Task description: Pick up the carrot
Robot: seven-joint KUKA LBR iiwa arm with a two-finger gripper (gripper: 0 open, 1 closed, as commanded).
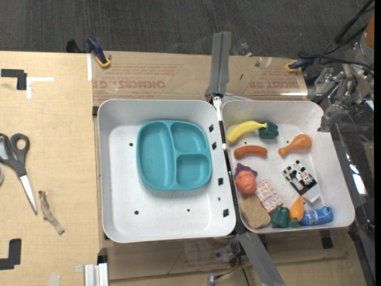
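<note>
The carrot [297, 208] lies in the right bin [333, 159], near its front edge, well right of the teal divided plate [174, 154] in the left bin [113, 177]. It is small and orange, its long axis tilted a little off upright, wedged between a green toy [280, 217] on its left and a blue bottle [317, 216] on its right. The gripper [342, 94] sits at the right bin's far right corner, so the carrot lies toward the front and left of it; whether it is released or clenched I cannot tell.
</note>
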